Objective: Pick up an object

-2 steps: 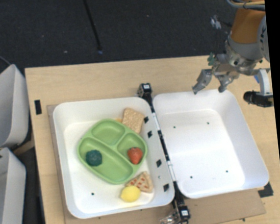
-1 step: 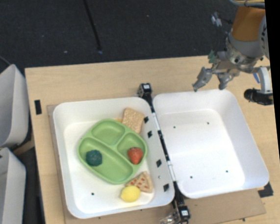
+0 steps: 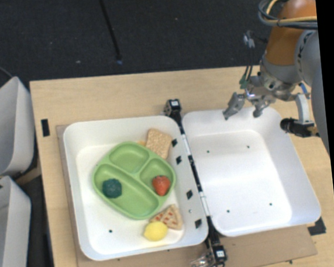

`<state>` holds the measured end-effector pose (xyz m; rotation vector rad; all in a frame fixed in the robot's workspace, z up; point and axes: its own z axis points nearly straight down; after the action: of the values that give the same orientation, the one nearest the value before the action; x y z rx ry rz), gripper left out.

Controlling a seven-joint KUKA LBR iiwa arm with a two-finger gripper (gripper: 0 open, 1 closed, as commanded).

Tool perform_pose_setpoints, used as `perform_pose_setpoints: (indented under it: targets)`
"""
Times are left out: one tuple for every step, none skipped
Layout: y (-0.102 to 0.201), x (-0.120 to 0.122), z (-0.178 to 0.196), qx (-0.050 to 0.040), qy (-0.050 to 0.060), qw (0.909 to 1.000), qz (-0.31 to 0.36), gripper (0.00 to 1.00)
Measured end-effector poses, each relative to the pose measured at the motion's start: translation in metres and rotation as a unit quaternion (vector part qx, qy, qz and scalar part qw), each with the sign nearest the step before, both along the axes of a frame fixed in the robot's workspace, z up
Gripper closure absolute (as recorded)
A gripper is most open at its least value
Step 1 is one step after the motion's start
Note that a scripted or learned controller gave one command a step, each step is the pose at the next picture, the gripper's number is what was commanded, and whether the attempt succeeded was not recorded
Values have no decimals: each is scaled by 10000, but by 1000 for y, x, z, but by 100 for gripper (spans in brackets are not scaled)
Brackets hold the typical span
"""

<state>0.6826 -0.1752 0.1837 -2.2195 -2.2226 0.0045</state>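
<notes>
Right now the gripper hangs spread and holding nothing over the right bin's twelve-o'clock rim. Left bin: green tray, long axis ten-to-four, strawberry at its three o'clock.

The light wooden bench carries 2 shallow white bins side by side: left bin, right bin, touching.

Green divided plate in left bin, holding red strawberry and dark teal, perhaps broccoli, piece
</notes>
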Motion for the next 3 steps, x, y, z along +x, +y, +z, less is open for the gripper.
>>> perform_pose_setpoints:
  targets:
    - [-1,-9,-47,0,-1,10000,-6,0]
    - [-2,-9,-85,0,-5,10000,2,0]
    - [-3,-8,-71,-15,-33,10000,8,100]
